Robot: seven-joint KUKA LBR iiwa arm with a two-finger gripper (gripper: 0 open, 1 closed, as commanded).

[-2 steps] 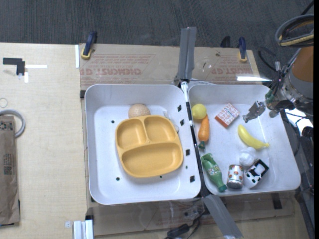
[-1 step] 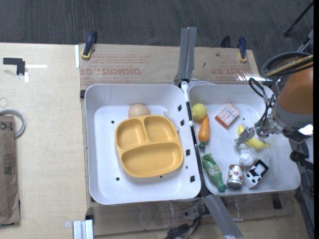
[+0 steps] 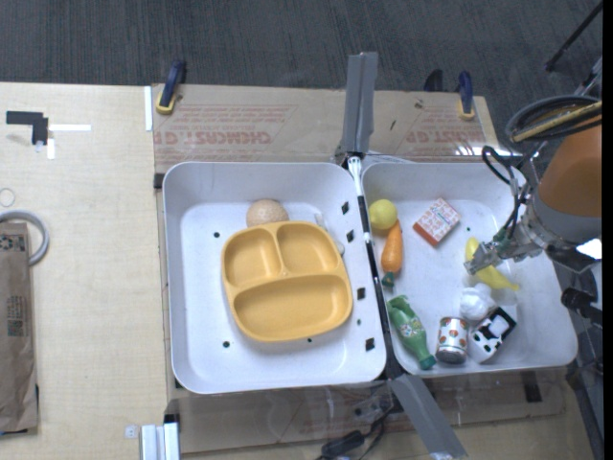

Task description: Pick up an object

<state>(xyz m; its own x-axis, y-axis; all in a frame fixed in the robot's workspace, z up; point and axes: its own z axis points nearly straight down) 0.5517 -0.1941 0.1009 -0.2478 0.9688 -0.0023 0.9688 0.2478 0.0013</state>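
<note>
Pincer [image 3: 486,257] low over banana [image 3: 491,274] in right bin [image 3: 536,353]; grip state we cannot tell. We advise centring on banana's body before closing.

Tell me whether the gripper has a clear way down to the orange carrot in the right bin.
Probably yes. The carrot lies uncovered by the divider, with the lemon just above it. The gripper sits across the same bin over the banana.
</note>
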